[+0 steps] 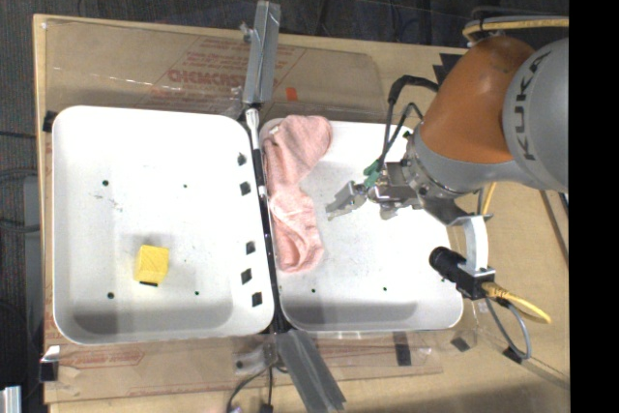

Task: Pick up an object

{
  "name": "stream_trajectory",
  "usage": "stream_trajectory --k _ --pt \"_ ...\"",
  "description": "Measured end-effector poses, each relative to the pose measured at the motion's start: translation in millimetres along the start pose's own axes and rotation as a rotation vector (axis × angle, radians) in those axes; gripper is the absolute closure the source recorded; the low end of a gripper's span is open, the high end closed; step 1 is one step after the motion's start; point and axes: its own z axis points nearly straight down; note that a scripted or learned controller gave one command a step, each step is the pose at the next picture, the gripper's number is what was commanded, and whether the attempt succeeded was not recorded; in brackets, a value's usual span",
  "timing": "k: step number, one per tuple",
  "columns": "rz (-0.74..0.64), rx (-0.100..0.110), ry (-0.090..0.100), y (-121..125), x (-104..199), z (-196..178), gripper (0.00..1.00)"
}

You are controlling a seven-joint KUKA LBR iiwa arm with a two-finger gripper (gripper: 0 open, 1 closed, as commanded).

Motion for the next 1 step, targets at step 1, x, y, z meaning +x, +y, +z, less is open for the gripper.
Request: stream_trajectory --k 1 --pt "0.135 0.000 0.000 30.1 19.0 139.3 0.00"
